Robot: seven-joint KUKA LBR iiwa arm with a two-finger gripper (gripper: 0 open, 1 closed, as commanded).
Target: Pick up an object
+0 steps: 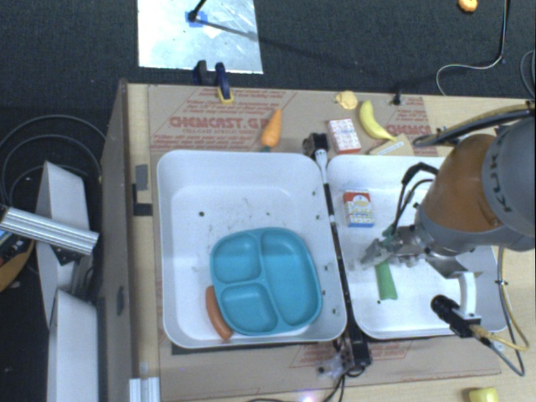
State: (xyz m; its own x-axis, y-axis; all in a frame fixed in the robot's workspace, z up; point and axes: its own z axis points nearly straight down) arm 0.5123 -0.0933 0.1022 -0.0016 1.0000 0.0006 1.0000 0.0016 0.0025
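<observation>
In the right bin [469, 329], a green stick-shaped object [386, 281] lies near the middle of the floor. My gripper [378, 252] hovers right at its upper end, close to or touching it; I cannot tell which. A small red, white and blue box [359, 208] lies further back in the same bin. The left bin [188, 191] holds a blue divided plate [265, 280] and an orange sausage [218, 312] beside the plate's front left edge.
On the cardboard behind the bins lie a carrot [270, 128], a banana [373, 122], a small patterned box [343, 135] and a yellowish lump [346, 100]. The grey and orange arm [469, 199] covers the right bin's right side.
</observation>
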